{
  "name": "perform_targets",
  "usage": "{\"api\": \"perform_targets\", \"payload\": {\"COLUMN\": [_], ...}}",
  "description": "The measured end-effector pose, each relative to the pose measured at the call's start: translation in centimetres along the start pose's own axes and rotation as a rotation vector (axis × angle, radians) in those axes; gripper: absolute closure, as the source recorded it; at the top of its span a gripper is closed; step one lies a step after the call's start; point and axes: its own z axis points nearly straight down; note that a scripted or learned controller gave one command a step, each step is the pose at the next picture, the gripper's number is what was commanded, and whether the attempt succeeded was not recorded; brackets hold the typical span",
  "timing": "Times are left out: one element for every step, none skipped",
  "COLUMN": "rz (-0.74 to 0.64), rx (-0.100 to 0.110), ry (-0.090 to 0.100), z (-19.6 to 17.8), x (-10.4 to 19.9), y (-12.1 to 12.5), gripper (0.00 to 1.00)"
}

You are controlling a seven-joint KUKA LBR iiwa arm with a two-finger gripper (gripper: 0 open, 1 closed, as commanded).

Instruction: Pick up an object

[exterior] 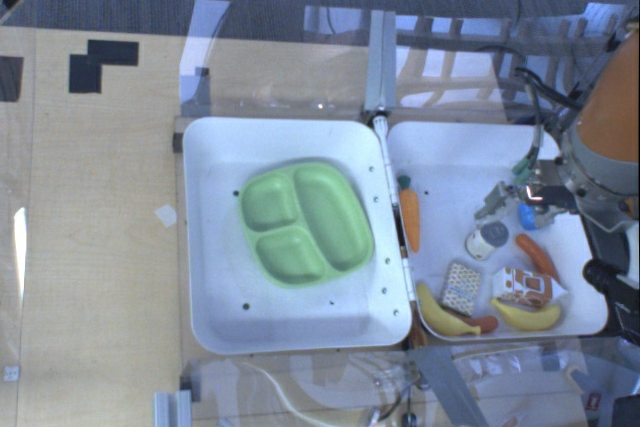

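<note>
Poised low over the right-hand shallow white bin (440,150), two-finger gripper (508,197), jaw state impossible to tell. Just beneath and beside the jaws, small round grey-capped white jar (487,239) (likely target); beyond it, red plastic chilli (538,257).

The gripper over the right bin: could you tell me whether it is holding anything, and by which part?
It cannot be told. The gripper hangs over the right bin, just above a small jar, with nothing clearly between its tips.
</note>
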Motion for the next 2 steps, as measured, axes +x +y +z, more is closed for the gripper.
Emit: {"api": "perform_targets", "payload": {"rz": [-0.003, -0.035], "rx": [-0.005, -0.004], "ry": [-0.001, -0.001], "z": [-1.1, -11.3], "x": [0.1, 0.7], "y": [0.2, 1.1], "gripper": [1.00, 1.00]}}
